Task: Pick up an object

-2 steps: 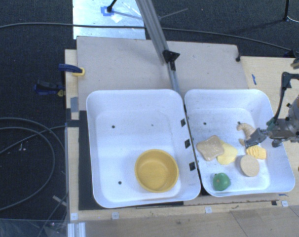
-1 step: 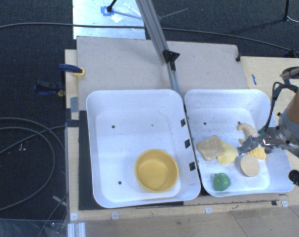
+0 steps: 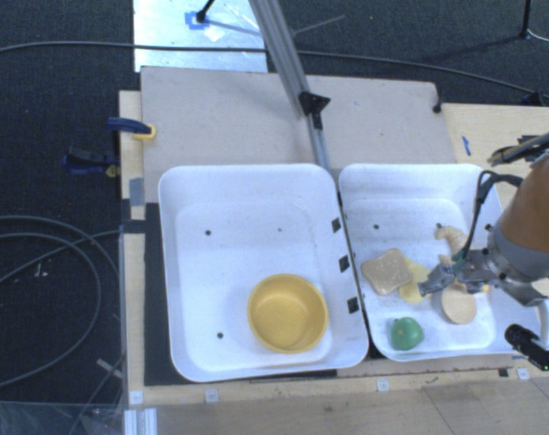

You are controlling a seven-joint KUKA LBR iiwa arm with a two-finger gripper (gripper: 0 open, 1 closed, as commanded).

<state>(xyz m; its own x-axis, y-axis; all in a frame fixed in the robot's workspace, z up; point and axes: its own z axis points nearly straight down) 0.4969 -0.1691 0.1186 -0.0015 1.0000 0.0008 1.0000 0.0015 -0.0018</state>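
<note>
Looking down at a slant on a bench with two shallow white bins side by side, the nearest thing in the right bin (image 3: 410,184) is a small green ball-like object (image 3: 405,333), close to the front wall. Just behind it and to the right lies a pale tan oval disc (image 3: 458,307). The gripper (image 3: 442,280) sits low over this cluster, reaching in from the right on a grey arm (image 3: 528,243) with an orange band. Its dark tip points left, ending between the oval disc and a small yellow piece (image 3: 411,291). Whether the fingers are apart or together cannot be told; they are too small and dark against the clutter, and nothing visibly sits between them.

Slightly farther back, a tan, square-ish slice like toast (image 3: 386,270) lies near the bin's left wall, touching or just beside the yellow piece. Farther still, a small pale curved object (image 3: 450,236) rests toward the back right.

In the left bin (image 3: 211,198), a yellow bowl (image 3: 287,312) stands upright near the front, well apart from the arm.

Judging from the tip's position, the step in hand is closing on something in the middle cluster, most likely the yellow piece or the oval disc. To do it well, the tip should centre over one object alone, since these pieces crowd together and a straddling grip may pinch an edge and slip. The flat disc and slice offer little height, so a low, level descent matters.

Beyond the bins, a metal pole (image 3: 284,48) slants across bare board (image 3: 229,116).
</note>
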